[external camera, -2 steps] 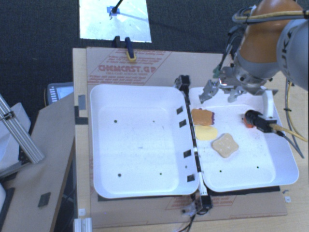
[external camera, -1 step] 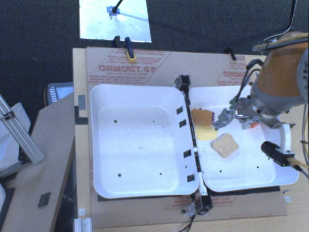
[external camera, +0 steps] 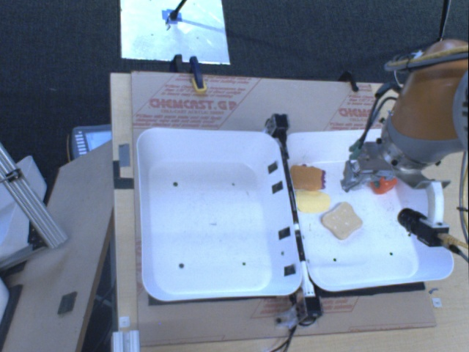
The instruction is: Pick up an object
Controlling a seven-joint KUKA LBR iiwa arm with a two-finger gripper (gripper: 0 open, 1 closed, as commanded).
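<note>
The right bin (external camera: 440,270) holds toast (external camera: 341,220), a yellow slice (external camera: 314,202) and the end effector (external camera: 354,178) (grip state unclear).

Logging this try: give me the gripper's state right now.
Gripper: cannot be told from the camera view. It sits low in the right bin, beside an orange-red object; nothing visibly held.
</note>
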